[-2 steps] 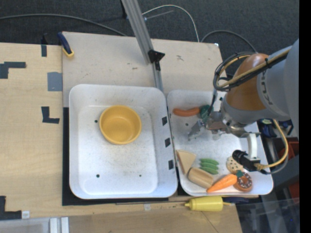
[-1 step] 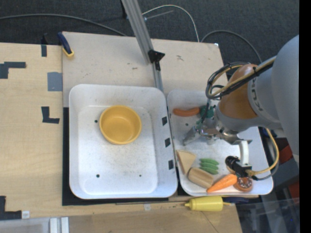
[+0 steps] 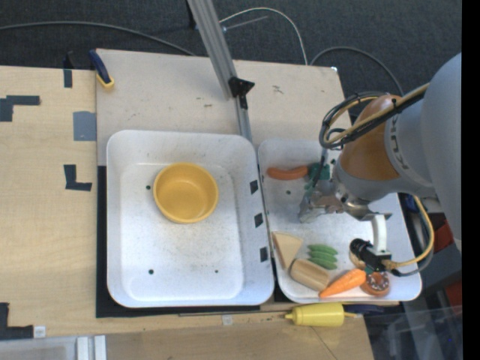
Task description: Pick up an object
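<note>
Over in the right bin (image 3: 279, 201), the arm (image 3: 390, 145) is reaching in from the 3 o'clock side, and its gripper (image 3: 313, 207) hangs low over the bin floor, roughly mid-bin. Honestly can't tell from where I'm standing whether it's got anything; the tip is just a dark grey blur against the white, so no call on that.

Stuff in that bin: an orange sausage-looking thing (image 3: 287, 173) lies at about 11 o'clock from the gripper, near the top edge, with a small teal-green piece (image 3: 319, 172) just beside its right end. Down toward 6 o'clock there's a little cluster: a pale tan wedge (image 3: 286, 245), a green pea pod (image 3: 323, 255) just right of it, a tan cylinder like a bread roll (image 3: 309, 274) below those, and a carrot (image 3: 343, 283) lying tilted beside the roll. At the bin's 5 o'clock corner sits a small brown round thing (image 3: 377, 284).

The left bin (image 3: 124, 223) has a yellow bowl (image 3: 186, 192) upright, up toward its 12 o'clock half.

A yellow bottle-shaped thing (image 3: 319, 315) lies on the bench just outside the right bin's bottom edge.
</note>
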